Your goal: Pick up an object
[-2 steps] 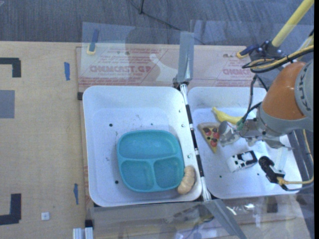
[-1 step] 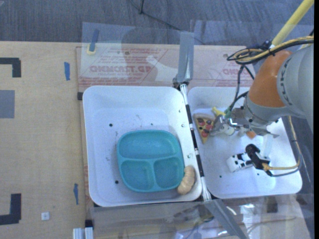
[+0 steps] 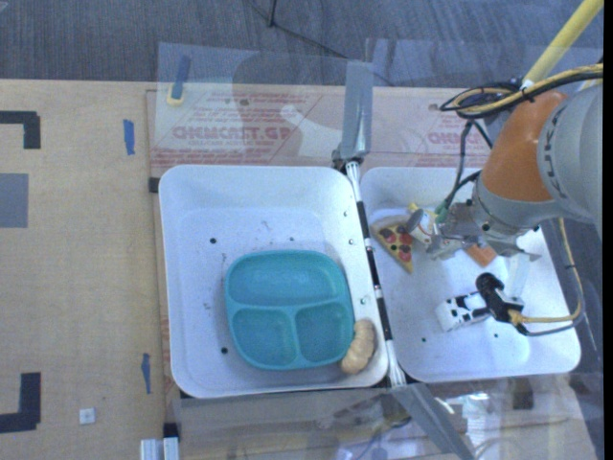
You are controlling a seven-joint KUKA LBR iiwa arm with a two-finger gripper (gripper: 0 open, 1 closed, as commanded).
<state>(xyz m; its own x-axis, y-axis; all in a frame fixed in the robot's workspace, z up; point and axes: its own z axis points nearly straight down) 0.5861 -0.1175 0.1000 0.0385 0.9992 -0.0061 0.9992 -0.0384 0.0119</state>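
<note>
A toy pizza slice (image 3: pixel 394 242), tan with red and dark toppings, lies at the left side of the right bin (image 3: pixel 479 357), close to its left wall. My gripper (image 3: pixel 431 234) hangs low over that bin, just right of the slice and nearly touching its right edge. Nothing is visibly held. A small orange piece (image 3: pixel 484 254) peeks out from under the wrist, mostly hidden by it.
The left bin (image 3: pixel 192 218) holds a teal divided plate (image 3: pixel 287 307) with a tan potato-shaped object (image 3: pixel 360 346) leaning at its lower right corner. A ridge between the bins (image 3: pixel 369 266) runs just left of the pizza slice. The arm (image 3: pixel 532 166) covers the right bin's upper right.
</note>
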